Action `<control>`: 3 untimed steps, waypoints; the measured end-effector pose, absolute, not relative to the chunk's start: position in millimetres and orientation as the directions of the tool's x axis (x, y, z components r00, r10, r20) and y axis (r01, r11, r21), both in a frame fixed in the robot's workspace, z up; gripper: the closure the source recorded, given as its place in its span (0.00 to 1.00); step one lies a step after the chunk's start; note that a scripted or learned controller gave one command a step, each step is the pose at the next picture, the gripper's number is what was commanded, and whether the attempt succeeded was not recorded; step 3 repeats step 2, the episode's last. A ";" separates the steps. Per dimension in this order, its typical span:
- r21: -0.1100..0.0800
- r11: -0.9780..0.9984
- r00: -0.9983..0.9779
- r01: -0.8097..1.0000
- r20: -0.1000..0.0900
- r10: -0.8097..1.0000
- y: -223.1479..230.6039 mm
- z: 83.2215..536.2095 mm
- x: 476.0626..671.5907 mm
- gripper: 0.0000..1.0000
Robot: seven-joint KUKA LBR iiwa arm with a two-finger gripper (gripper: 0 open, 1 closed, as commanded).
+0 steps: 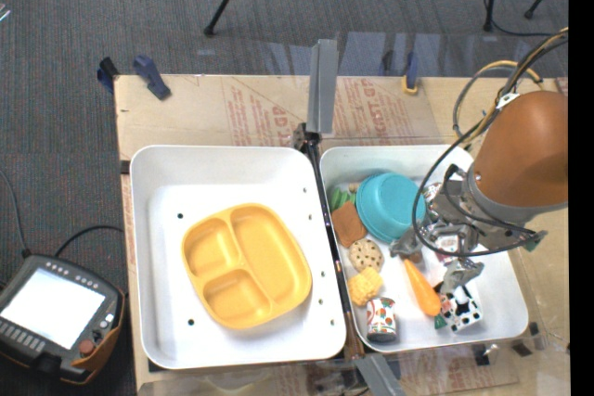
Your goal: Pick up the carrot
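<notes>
An orange carrot (422, 288) lies slantwise on the floor of the right bin (506, 315), its green top pointing to the lower right. My gripper (452, 257) hangs just above and to the right of the carrot, under the arm's orange band (524, 148). Nothing shows between its fingers. A black-and-white toy cow (461, 311) sits right beside the carrot's lower end.
The right bin also holds a teal bowl (390, 205), a brown toast slice (347, 223), a cookie (366, 253), a corn cob (365, 285) and a small patterned can (381, 318). The left bin (158, 190) holds a yellow divided plate (246, 266). A tablet (51, 311) lies on the floor at left.
</notes>
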State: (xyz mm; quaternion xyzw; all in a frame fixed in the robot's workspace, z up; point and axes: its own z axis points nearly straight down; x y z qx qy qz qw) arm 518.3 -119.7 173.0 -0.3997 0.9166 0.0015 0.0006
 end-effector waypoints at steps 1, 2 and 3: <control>-0.005 0.751 -0.751 -0.661 -0.007 -0.661 -93.6 91.0 500.3 0.00; -0.011 0.746 -0.746 -0.665 -0.010 -0.666 -92.8 102.7 503.1 1.00; -0.011 0.746 -0.746 -0.665 -0.010 -0.666 -92.8 102.7 503.1 1.00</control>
